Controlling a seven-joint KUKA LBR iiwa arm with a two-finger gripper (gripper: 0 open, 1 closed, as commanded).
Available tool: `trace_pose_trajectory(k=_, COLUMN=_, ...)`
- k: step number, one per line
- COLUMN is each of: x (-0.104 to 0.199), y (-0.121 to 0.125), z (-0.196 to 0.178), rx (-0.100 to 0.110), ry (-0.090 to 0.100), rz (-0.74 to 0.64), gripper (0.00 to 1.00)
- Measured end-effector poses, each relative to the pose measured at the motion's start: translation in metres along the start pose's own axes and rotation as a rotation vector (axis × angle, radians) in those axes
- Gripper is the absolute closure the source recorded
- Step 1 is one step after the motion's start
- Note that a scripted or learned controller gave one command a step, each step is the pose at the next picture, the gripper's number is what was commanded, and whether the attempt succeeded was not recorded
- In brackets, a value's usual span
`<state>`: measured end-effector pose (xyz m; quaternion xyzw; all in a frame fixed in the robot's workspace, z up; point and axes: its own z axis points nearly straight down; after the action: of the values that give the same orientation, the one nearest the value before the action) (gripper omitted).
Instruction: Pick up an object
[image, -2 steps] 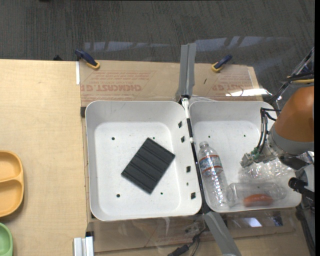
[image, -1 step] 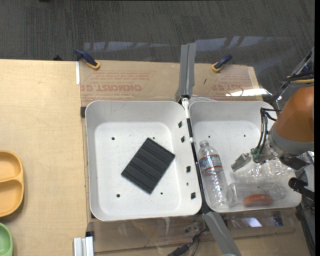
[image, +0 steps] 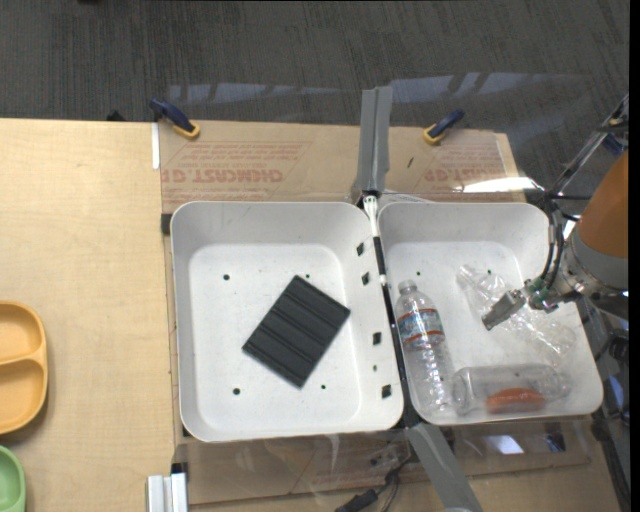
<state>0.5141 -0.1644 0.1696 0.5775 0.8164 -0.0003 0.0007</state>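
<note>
A crumpled clear bag is seen in the right bin, toward its right side, with the gripper set low over it. Whether the fingers are apart or closed, and whether any of the bag is caught between them, cannot be told from this view. The grey arm is seen reaching in from the right, its orange band above the wrist. A water bottle is laid lengthwise just inside the left wall of that bin, and a clear jar with something orange inside is laid on its side along the near wall, close to the bottle's lower end. In the left bin, a black ribbed pad is laid flat and turned at an angle. Two blue clamps are fixed to the cardboard behind the bins. An orange tray is set on the bench at the far left.
</note>
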Motion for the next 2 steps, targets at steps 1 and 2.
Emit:
trace_pose_trajectory(k=1, x=-0.022, y=0.067, z=0.078, rx=0.001, ry=0.001, rz=0.012, gripper=0.0)
trace_pose_trajectory(k=2, x=-0.023, y=0.069, z=0.067, rx=-0.004, ry=-0.002, rz=0.01, gripper=1.0)
